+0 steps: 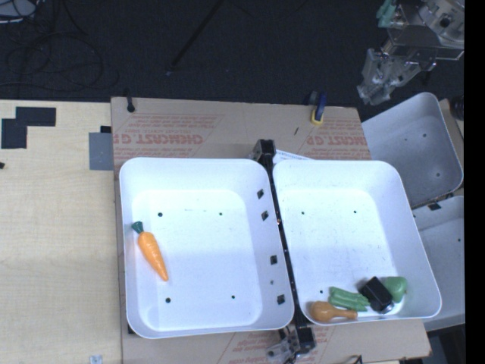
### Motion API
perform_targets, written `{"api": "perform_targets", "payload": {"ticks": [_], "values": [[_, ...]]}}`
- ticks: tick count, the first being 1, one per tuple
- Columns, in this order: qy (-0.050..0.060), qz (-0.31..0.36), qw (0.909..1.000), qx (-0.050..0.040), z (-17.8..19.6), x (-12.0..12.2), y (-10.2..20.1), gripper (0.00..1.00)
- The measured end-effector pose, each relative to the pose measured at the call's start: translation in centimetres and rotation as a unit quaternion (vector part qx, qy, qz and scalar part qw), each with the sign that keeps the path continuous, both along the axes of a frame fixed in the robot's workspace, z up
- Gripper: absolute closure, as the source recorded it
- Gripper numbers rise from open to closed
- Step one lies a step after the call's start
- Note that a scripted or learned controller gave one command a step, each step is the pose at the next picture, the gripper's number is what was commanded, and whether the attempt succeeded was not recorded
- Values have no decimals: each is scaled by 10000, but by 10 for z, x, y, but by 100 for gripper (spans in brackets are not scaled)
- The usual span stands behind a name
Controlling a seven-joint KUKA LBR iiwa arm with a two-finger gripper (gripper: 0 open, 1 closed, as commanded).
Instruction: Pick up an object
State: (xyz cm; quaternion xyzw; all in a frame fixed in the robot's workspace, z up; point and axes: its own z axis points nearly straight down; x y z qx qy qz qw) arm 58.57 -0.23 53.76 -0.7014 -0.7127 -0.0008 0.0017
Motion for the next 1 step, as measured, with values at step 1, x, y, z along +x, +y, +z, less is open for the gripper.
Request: {"api": "perform_targets", "payload": {"ticks": [1], "values": [[90, -89, 9999, -22, -173, 37, -30, 100]]}}
